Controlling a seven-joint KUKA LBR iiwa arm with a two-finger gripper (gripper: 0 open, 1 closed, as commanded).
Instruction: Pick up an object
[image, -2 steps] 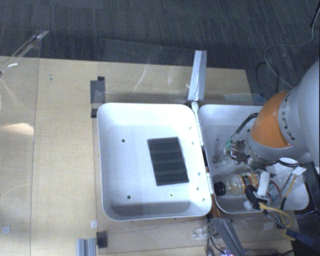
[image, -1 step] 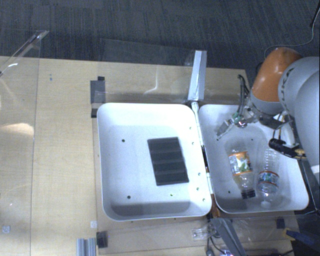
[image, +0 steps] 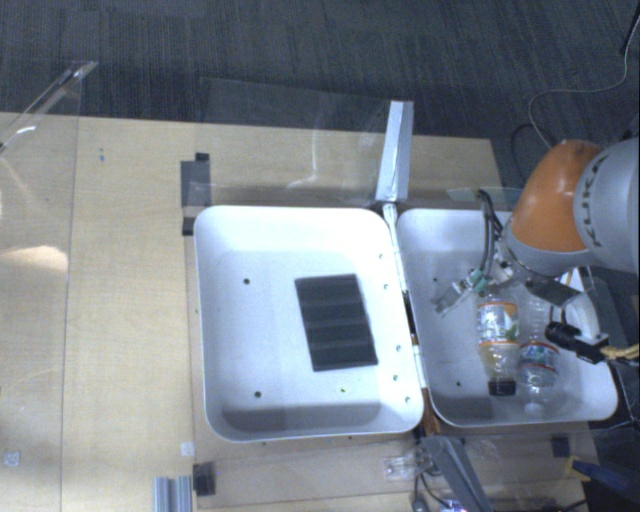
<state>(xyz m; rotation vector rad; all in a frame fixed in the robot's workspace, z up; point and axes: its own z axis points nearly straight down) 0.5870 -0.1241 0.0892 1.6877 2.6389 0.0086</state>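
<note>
The gripper (image: 470, 285) hangs over the bottles (image: 497, 340) in the right bin (image: 440, 400); its grip cannot be told, so nothing looks lifted yet.

pad (image: 340, 321) in left bin (image: 230, 300) | bottles (image: 497, 335) in right bin (image: 440, 250)

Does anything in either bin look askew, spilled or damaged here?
Nothing looks spilled or damaged. Two clear plastic bottles lie on their sides in the right bin, and a dark ribbed pad sits slightly rotated in the left bin.
</note>
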